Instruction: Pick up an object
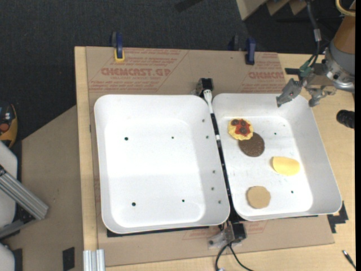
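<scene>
end effector (299,92) open above right bin's (316,151) four food pieces (252,145).

We see 2 blue clamps, one (118,40) at far left and another (250,48) at far right, pinning a brown board (169,66) printed in red. A grey aluminium rail (21,195) lies at near left on dark carpet (51,16).

Four flat food pieces lie in the right bin (316,145): a yellow round topped with red (240,129) near its far edge, touching a dark brown disc (252,145); a yellow oval (286,165) toward its right edge; a tan disc (258,197) near its front edge.
</scene>
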Controlling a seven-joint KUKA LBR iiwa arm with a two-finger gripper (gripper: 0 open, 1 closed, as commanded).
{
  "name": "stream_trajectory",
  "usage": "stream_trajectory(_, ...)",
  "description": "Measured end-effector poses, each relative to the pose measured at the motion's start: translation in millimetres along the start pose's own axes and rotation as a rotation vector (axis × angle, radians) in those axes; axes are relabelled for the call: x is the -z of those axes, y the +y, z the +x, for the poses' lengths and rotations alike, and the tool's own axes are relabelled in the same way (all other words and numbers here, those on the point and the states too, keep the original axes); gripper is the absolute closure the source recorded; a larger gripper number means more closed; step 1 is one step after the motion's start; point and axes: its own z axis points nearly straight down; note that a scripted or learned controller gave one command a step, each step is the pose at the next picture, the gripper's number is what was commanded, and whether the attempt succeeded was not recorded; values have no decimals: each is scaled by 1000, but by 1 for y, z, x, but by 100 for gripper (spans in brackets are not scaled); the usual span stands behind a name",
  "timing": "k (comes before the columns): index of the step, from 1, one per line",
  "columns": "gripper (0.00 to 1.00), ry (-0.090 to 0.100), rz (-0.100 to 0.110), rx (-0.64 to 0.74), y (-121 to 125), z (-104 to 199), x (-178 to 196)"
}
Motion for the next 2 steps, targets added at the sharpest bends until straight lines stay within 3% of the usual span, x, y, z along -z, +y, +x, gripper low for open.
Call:
stream_trajectory(1, 0, 5, 11, 3, -33, 50, -80)
stream_trajectory(2, 0, 4, 9, -1, -60, 73, -163)
